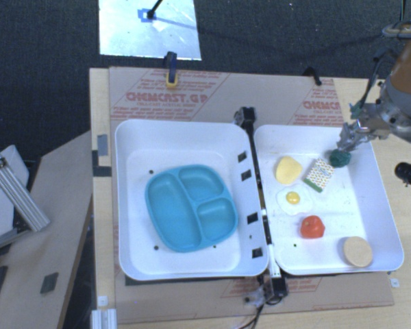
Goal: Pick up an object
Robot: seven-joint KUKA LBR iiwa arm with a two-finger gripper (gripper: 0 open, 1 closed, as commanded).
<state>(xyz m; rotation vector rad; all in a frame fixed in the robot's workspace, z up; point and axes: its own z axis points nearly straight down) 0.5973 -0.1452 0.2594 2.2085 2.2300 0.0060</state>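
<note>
The right bin holds several small items. A pale yellow lump lies by a patterned green-and-white block. In front of them are a toy fried egg, a red tomato-like piece and a tan round disc. A small dark green object sits near the bin's far right corner. My gripper hangs low right above that green object, at its far side. Whether it touches the object is unclear.
The left bin carries a blue divided plate. A black divider with clips runs between the bins. The arm comes in from the upper right. A shiny metal sheet lies beyond the bench.
</note>
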